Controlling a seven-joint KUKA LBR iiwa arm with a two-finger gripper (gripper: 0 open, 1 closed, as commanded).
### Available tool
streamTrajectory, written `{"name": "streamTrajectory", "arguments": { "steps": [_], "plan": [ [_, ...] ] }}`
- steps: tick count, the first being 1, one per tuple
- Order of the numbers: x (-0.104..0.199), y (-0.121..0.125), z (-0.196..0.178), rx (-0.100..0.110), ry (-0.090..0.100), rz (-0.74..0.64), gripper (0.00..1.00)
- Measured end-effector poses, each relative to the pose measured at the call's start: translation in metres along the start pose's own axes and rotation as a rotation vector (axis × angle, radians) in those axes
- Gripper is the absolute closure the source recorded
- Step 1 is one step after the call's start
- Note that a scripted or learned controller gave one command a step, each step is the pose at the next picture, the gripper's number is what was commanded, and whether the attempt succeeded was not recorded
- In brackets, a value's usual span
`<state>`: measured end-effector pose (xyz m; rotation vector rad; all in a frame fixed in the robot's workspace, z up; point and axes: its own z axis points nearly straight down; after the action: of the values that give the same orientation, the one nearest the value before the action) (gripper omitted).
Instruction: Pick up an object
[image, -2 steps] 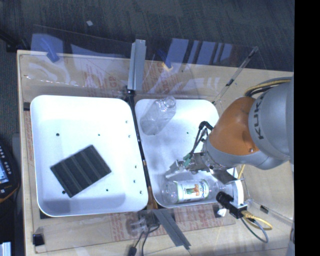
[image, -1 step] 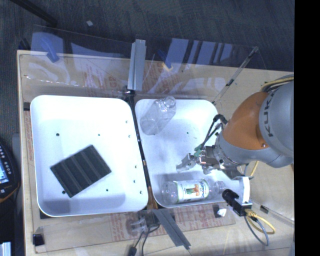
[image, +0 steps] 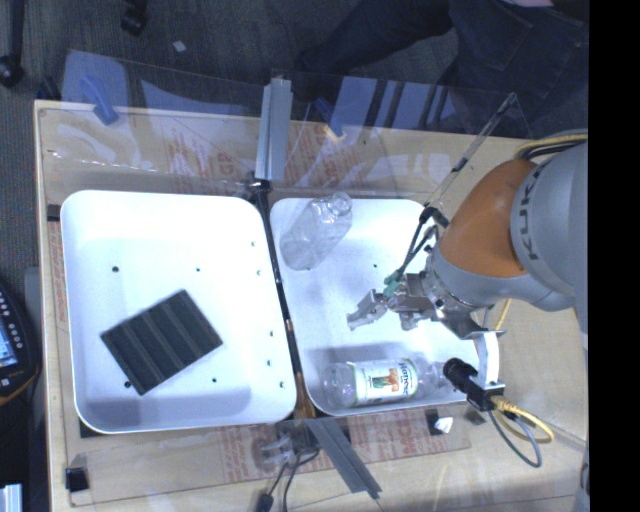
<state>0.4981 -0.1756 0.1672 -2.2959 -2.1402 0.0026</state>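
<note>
Clear plastic bottles lay in the right bin (image: 340, 225) as the grey arm (image: 520, 240) reached over it, its tool (image: 365, 312) hovering above the bin's bare middle with fingers slightly apart and nothing between them. One bottle (image: 314, 232) rested near the far rim; a labelled bottle (image: 378, 382) lay on its side along the near wall, just below the tool. Both looked light, smooth and prone to rolling or denting, so a grip across the labelled body seemed surest. A dark ribbed panel (image: 161, 341) lay flat in the left bin (image: 90, 215).
</note>
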Motion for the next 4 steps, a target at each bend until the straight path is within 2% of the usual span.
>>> {"name": "streamTrajectory", "arguments": {
  "steps": [1, 2, 3, 4],
  "plan": [
    [0.000, -0.013, 0.036, -0.001, 0.001, -0.144, 0.00],
    [-0.036, -0.016, 0.012, 0.000, -0.001, 0.209, 0.00],
    [-0.036, -0.016, 0.012, 0.000, -0.001, 0.209, 0.00],
    [-0.024, -0.020, 0.008, 0.002, 0.002, 0.074, 0.00]
  ]
}}
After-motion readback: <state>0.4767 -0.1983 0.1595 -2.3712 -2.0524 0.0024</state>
